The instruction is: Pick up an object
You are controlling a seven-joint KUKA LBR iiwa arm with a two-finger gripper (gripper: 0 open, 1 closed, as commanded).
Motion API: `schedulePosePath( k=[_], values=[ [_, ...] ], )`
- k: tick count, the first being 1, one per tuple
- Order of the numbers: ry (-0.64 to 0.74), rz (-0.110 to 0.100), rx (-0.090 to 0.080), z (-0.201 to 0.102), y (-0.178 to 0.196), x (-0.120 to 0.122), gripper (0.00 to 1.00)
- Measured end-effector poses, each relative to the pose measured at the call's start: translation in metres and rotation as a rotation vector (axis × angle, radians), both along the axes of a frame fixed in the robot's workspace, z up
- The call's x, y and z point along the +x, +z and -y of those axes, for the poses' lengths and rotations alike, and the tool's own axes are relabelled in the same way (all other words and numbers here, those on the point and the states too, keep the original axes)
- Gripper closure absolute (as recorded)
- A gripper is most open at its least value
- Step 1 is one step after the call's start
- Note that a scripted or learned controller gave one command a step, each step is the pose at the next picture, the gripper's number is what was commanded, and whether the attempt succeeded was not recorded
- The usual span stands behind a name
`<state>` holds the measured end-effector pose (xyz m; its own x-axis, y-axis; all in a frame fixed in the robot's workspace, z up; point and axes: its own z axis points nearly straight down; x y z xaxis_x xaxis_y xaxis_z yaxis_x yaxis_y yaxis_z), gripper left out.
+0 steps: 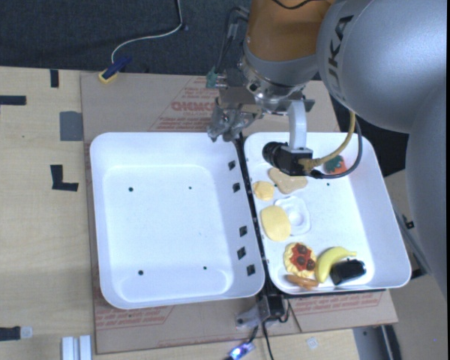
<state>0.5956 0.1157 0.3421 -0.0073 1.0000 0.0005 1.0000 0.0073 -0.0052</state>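
My gripper (226, 124) hangs over the back rim where the two white bins meet, above the divider. Nothing shows in it. The right bin (375, 223) holds the objects: a beige piece (287, 180), a small yellow disc (264, 190), a larger yellow round (274, 222) next to a white piece (298, 217), a red-topped tart (300, 256), a banana (330, 259), a black block (349, 271) and an orange-and-green item (336, 166) near the back. All of these lie in front of and to the right of the gripper.
The left bin (165, 223) sits beside the right one on a cardboard sheet (135, 103). The large grey arm (390, 51) covers the upper right. A yellow-and-blue clip (114, 69) on a cable lies beyond the cardboard.
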Motion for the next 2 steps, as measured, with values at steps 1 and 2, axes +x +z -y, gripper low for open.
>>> schedulePosePath(
  k=[1, 2],
  values=[
    [0.002, 0.001, 0.001, -0.069, -0.013, -0.031, 1.0],
    [0.001, 0.005, 0.002, -0.122, 0.011, -0.055, 1.0]
  ],
)
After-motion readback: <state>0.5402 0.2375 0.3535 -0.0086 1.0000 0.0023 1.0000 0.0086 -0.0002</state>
